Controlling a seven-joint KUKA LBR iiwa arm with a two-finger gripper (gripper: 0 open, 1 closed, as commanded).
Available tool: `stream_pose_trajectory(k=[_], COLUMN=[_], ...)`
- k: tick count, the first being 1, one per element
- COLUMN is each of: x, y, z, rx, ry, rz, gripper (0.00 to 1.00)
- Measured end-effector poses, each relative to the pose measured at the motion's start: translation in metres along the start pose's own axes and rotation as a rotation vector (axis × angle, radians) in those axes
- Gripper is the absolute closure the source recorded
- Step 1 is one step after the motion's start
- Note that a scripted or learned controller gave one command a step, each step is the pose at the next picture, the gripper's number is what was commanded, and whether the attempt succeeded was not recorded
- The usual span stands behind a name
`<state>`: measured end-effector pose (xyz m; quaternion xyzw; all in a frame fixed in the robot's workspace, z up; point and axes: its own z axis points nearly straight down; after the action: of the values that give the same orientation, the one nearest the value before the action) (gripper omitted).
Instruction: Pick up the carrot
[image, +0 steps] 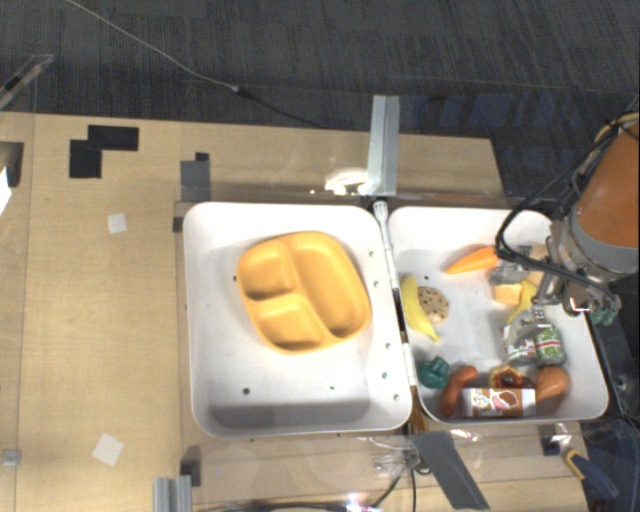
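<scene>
Nearest the camera, along the near wall of the right bin (598, 405), lie a packaged snack (497, 401), a brown sausage-like piece (455, 388) and a small teal toy (433, 372). Just beyond them the gripper (528, 322) hangs low over the right side of that bin, above a small can (541, 346) and beside a pale yellow block (509, 293); whether it is open or closed cannot be told, and nothing is plainly in its grasp. To its left and a little farther off lies the carrot (471, 261), orange, on the bin floor and apart from the gripper. Left again are a banana (418, 310) and a speckled cookie (432, 301) (both near the divider). A yellow tray (302, 290) sits in the left bin (210, 330).

The step looks like the approach: the carrot is not yet picked. Next the gripper would need to shift left and away, centre over the carrot, descend and close across its width.
</scene>
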<state>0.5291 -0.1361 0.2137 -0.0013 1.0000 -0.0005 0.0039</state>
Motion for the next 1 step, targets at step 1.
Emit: stream_pose_trajectory(k=[1], x=[-0.0672], y=[-0.0046], z=[0.1231], rx=[0.003], ry=[-0.013], rz=[-0.077], gripper=[0.0])
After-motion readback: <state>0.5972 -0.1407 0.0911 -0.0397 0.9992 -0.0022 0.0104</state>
